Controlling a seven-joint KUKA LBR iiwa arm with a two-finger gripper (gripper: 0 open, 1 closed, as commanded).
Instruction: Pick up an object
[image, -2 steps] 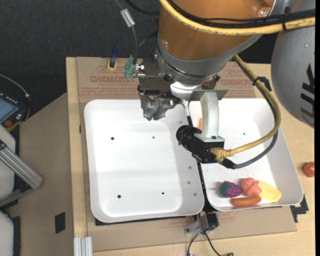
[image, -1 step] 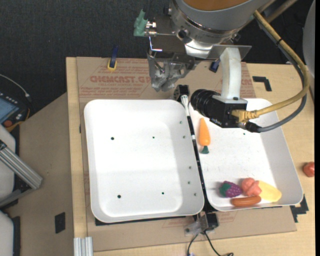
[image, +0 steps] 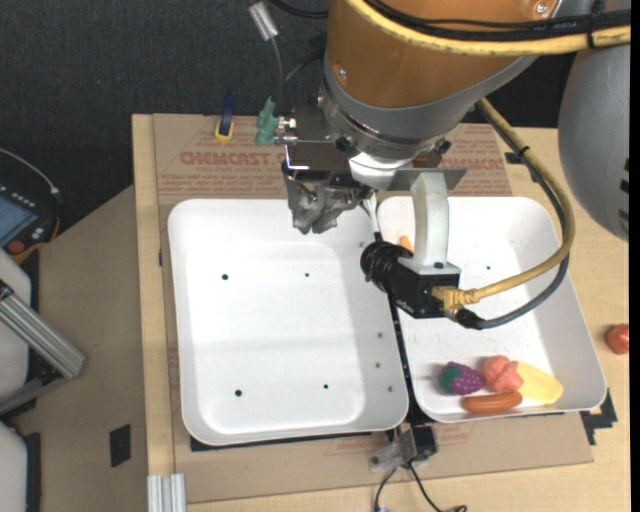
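Where heaped, toys (image: 497, 385), right bin (image: 520, 240).

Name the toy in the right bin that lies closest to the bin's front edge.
The red sausage; it lies in front of the purple grapes, the pink toy and the yellow piece.

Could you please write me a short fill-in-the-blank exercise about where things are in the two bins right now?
1. The toy grapes lie in the ____ bin.
2. The sausage lies near that bin's ____ edge.
3. The tool hangs over the far edge of the ____ bin.
4. The colour of the grapes is ____.

Missing words: right; near; left; purple
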